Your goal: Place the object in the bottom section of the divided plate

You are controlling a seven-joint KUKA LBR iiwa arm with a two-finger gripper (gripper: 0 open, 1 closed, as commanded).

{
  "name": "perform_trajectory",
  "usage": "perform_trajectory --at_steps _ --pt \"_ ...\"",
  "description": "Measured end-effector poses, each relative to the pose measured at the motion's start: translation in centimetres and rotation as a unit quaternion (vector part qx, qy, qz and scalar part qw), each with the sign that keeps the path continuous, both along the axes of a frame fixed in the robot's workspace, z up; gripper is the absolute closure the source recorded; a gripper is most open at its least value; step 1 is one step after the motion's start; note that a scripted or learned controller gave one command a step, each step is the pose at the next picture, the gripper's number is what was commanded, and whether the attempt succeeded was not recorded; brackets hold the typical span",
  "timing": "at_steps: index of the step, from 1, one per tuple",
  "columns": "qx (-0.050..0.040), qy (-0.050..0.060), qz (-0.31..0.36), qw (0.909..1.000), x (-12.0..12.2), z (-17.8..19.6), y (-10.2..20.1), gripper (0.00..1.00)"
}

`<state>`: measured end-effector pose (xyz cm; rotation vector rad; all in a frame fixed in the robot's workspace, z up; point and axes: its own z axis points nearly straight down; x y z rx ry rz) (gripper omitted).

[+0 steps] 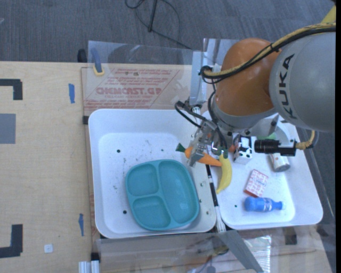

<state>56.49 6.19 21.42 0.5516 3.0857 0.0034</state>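
Gripper hovers above the plate's upper right corner, apparently clamped on a carrot; a banana lies just right.

A robotics lab. A large KUKA industrial arm reaches over two white bins on a plywood bench marked with black and blue tape. Loose cables trail across grey carpet.
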Motion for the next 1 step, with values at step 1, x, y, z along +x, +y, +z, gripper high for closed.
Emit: perform_trajectory --at_steps 1 --pt "0.0 0.0 0.0 1.0 -0.01 -0.01 0.01 0.0"
